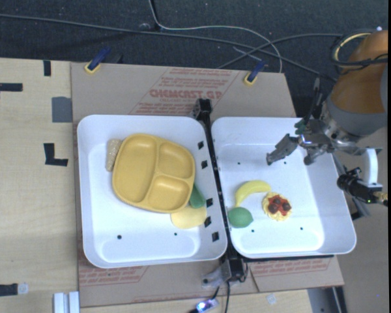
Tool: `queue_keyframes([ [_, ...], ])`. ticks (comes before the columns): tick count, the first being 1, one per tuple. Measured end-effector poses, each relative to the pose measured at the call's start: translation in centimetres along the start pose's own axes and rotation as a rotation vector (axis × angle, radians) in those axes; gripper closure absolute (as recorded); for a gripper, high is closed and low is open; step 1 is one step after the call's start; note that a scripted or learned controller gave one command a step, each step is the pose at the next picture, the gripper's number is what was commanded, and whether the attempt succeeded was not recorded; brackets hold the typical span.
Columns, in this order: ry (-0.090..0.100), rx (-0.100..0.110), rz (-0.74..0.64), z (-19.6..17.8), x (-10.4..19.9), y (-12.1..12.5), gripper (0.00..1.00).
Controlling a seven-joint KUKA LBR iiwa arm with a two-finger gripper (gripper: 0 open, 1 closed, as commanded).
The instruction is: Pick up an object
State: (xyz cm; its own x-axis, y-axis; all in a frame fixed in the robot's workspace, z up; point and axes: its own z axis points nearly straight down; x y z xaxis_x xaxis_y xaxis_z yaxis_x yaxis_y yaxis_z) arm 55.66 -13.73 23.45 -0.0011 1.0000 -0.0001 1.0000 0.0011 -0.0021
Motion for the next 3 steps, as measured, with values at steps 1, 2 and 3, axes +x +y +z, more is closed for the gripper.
queue_keyframes([
  [1, 0.000, 0.004, 0.000, 4.6, 0.3, -0.7, 0.00],
  [2, 0.001, 0.004, 0.001, 9.6, 0.2, -1.8, 0.00],
  [3, 0.003, -0.010, -0.001, 14.2, 0.3, -1.3, 0.00],
])
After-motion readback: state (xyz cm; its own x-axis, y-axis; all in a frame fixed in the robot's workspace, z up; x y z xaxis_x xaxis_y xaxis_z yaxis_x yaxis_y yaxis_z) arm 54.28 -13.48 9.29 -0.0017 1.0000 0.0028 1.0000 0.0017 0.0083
